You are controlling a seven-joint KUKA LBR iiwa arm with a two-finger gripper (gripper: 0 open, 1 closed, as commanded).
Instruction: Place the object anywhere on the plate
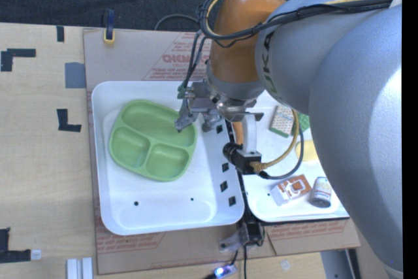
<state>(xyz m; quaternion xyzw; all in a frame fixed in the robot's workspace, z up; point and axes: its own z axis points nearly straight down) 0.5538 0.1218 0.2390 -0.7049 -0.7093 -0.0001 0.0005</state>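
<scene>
The arm reaches in from the right, its orange band above the wrist hanging over the seam between the 2 white bins. The gripper [185, 115] sits over the upper right rim of the green plate [151, 140], a 3-compartment dish lying tilted in the left bin [163, 215]. Whether its pincer is spread, closed, or pinching anything I cannot tell — the metal parts at the tip blur together against the plate's edge, and no object is visibly carried there.

The candidates for the task's object all lie in the right bin [261, 206]: a small orange-and-white box [292, 189] and a small can [321, 192] near the front, a speckled packet [282, 119] farther back, and a yellow item [307, 150] partly hidden by the arm. Which of them is meant, I cannot say; none is on the plate.

Judging by the pose, this is either the delivery step, with something tiny hidden at the tip, or a hover above the plate with nothing in hand. If something is held, the next move calls for a short descent over a compartment and a release clear of the rim — otherwise a return to the right bin for a fresh grasp.
</scene>
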